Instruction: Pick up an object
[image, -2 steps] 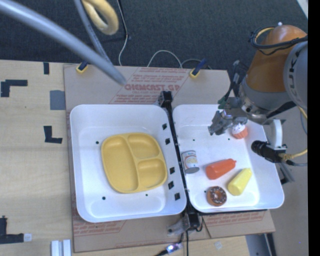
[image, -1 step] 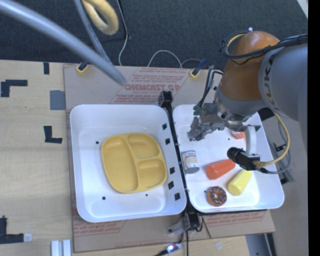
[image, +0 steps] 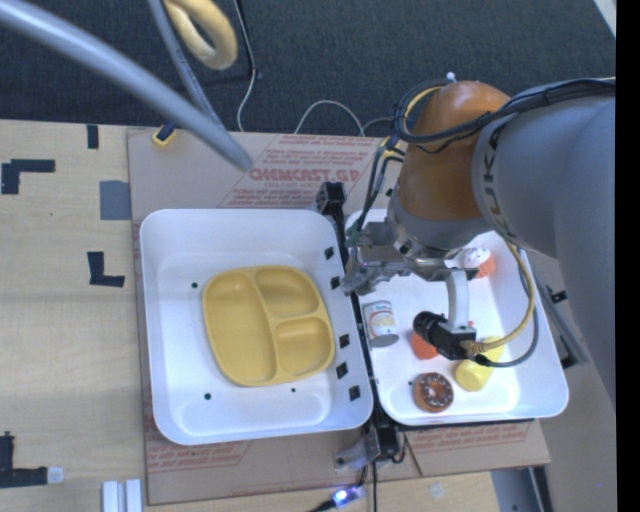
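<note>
In the right bin (image: 545, 398) lie a small white can (image: 380, 322), a brown sprinkled donut (image: 433, 392), a yellow lemon-like piece (image: 472, 376) and a small orange piece (image: 425, 348). Another orange piece (image: 485, 264) peeks out from under the arm. My gripper (image: 372, 270) hangs low over the right bin's left side, just above the can and close to the wall between the bins. The wrist and its cables hide much of the bin's far half. I see no object in the gripper.
The left bin (image: 170, 250) holds a yellow divided plate (image: 268, 324). A black fitting with a yellow cable (image: 447, 335) hangs from the wrist over the orange piece. A grey pole (image: 120, 70) crosses the top left.
</note>
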